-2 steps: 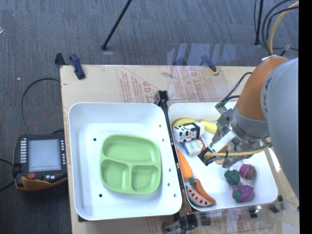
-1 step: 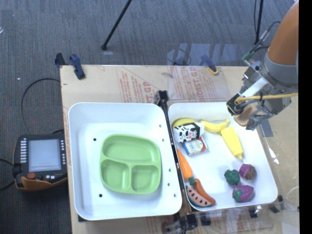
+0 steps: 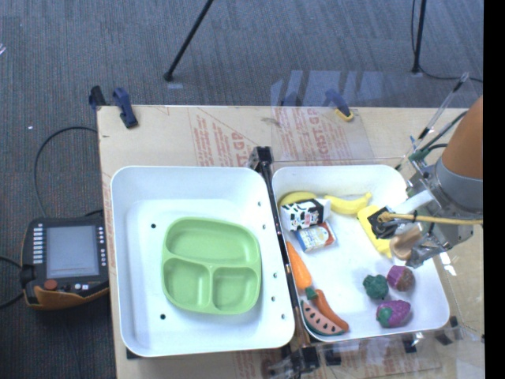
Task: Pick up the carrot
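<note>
Watermelon slice [image 3: 327, 314] flat wedge; carrot [image 3: 297, 266] smooth orange taper beside.

floor [image 3: 71, 46] is dark grey carpet with a faint ribbed texture, pretty much everywhere around the setup. the bench [image 3: 197, 133] has a pale plywood top with red printed lettering across it, looks like a shipping panel. 2 blue clamps [image 3: 125, 107] grip its far left corner and a yellow-tipped clamp [image 3: 342, 113] sits on the far edge. thin black tripod legs [image 3: 193, 30] come down onto the carpet behind it, another stand leg [image 3: 418, 26] off to the right. a teach pendant [image 3: 67, 260] with a grey screen lies on the floor left of the bench, black cable [image 3: 47, 144] looping away from it. lighting is even, no hard shadows.
</note>
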Action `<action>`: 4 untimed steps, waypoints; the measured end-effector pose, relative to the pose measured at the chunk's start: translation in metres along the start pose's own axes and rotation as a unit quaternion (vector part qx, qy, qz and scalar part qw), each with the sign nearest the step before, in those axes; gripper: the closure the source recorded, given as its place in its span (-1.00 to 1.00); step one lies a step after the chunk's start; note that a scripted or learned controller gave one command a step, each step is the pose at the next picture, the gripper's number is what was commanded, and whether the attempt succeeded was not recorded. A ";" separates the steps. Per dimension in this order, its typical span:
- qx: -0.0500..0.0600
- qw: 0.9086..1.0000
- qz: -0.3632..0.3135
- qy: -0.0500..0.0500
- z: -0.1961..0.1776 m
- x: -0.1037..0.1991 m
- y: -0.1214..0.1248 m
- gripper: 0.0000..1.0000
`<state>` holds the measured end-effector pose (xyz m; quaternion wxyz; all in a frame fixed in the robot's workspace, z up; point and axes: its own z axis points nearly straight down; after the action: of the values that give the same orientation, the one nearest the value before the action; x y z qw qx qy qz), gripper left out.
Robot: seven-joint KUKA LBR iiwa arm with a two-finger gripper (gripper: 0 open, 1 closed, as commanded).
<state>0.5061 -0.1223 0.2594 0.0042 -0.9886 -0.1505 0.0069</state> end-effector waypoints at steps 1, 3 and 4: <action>0.004 0.999 -0.049 -0.003 0.117 -0.044 0.026 1.00; 0.001 1.000 -0.019 0.002 0.107 -0.043 0.040 1.00; 0.003 1.000 0.016 0.001 0.177 -0.027 -0.014 1.00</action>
<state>0.4735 -0.1163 0.0829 0.0073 -0.9908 -0.1348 0.0065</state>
